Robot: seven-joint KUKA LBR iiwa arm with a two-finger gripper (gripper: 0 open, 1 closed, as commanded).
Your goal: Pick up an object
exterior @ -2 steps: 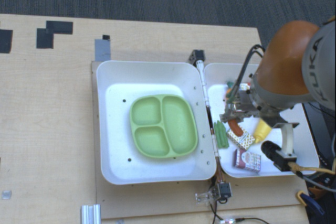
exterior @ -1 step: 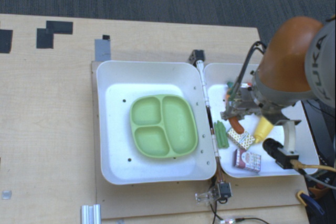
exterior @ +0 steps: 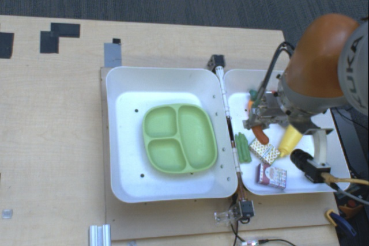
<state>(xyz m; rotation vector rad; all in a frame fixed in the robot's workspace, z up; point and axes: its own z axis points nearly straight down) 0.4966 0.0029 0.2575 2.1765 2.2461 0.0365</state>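
Orange-red sausage lies in the right bin under the gripper; whether the claw is wide or narrow, cannot tell. Probably light, smooth plastic, best pinched across its middle.

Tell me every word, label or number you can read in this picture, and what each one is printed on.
"UK": dark letters on the grey arm casing at the picture's right edge, cut off there.
Small red and white printed packet in the right white bin: print too small and blurred to read.
Small patterned white and yellow packet in the same bin: markings too blurred to read.
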